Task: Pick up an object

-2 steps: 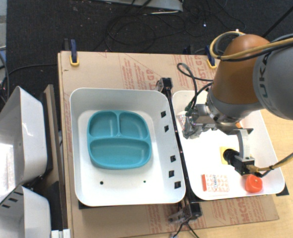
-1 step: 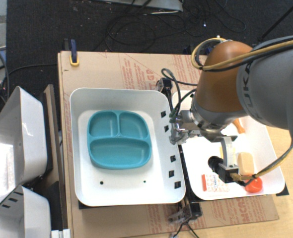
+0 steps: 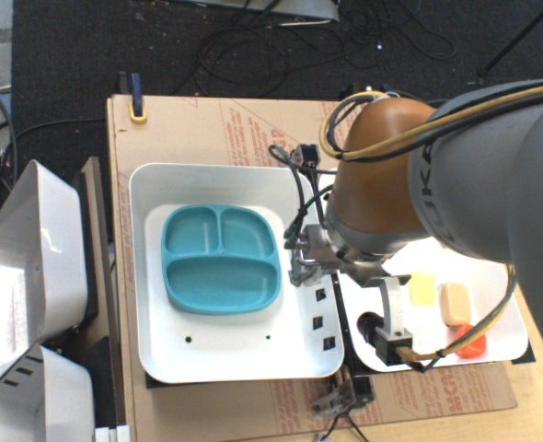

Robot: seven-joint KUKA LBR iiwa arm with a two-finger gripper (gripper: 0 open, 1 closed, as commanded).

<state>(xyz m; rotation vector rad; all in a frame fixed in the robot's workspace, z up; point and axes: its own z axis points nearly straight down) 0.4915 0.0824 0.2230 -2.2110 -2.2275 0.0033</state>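
We see the hand [image 3: 306,263] over the right edge of the left bin [image 3: 225,346], and we cannot tell whether it is released or clenched. Just to its left the teal divided plate [image 3: 221,279] lies flat, long axis across the bin, wide compartment nearest us. Bare white floor rings the plate, broadest on the near side. The right bin [image 3: 503,325] holds a yellow block [image 3: 422,290], a tan piece [image 3: 455,304] and an orange piece [image 3: 472,344].
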